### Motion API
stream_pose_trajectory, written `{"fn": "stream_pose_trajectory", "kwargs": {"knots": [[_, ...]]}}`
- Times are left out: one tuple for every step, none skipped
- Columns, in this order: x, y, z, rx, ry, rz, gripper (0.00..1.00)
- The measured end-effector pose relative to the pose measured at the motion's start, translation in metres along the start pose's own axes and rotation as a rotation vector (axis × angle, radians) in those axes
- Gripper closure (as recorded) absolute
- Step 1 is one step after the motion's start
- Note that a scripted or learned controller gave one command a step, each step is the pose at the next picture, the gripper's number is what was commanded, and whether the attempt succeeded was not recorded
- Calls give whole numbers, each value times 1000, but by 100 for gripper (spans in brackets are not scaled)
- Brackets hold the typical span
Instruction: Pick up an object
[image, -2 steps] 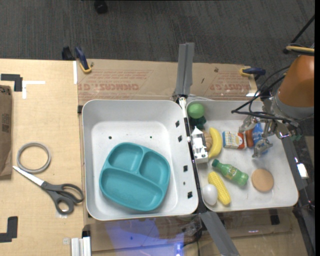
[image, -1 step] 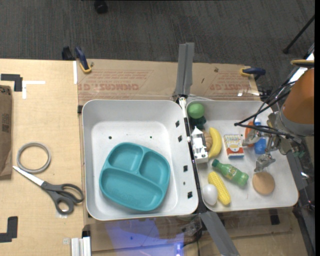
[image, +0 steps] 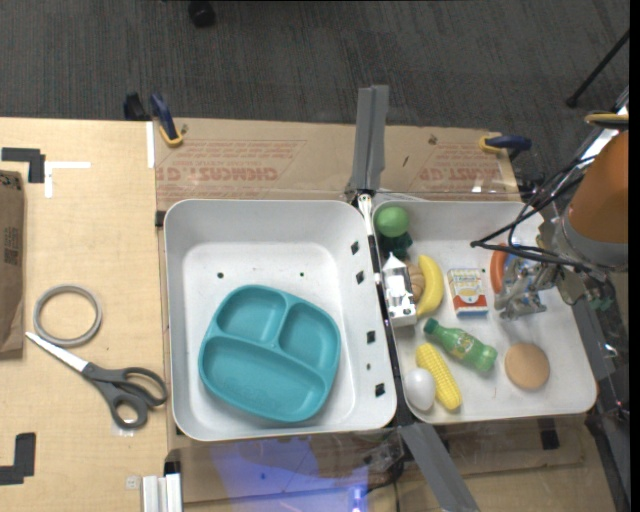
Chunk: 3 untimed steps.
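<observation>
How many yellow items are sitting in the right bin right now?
2. The banana lies near the bin's left wall, below the green apple. The corn cob lies near the front edge, beside the white egg. The gripper may hide others at the right.

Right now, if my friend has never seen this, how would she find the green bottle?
Look at the right white bin, the one full of toy food. Near its middle, the green bottle lies on its side, between the corn cob below it and the small carton above it. It is the only long green thing with a yellow label; the green ball at the top is round.
</observation>
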<state>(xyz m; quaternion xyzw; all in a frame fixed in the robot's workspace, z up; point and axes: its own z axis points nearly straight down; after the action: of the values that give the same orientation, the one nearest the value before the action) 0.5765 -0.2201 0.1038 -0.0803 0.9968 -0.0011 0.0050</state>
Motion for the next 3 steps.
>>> {"fn": "stream_pose_trajectory", "kwargs": {"knots": [[0, 0, 0, 0, 0, 0, 0], [4, -1, 11, -3, 6, 98, 0], [2, 0, 0, 0, 0, 96, 100]]}}
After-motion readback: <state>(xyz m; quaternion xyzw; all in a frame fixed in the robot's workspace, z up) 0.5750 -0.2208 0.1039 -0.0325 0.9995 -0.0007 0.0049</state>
